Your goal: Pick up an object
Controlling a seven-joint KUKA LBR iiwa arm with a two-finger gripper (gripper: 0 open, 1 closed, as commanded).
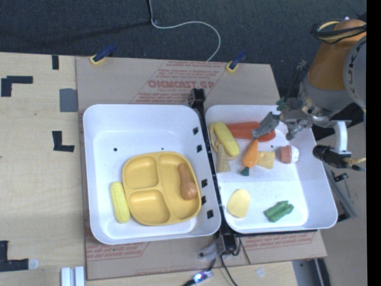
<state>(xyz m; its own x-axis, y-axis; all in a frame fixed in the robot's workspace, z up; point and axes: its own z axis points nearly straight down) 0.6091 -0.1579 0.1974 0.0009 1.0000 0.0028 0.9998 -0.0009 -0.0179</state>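
- The pincer [278,126] hangs over the far part of the right bin [318,210], its two fingers spread wide and holding nothing.
- Just beside its left finger lies the carrot [250,154], touching a red pepper [249,130].
- Near them are a corn cob [226,138] and a small red piece [286,154], perhaps a strawberry.
- The step seems to be the approach: next it must descend and close around the carrot.
- The left bin [101,159] carries a yellow plate [156,187].
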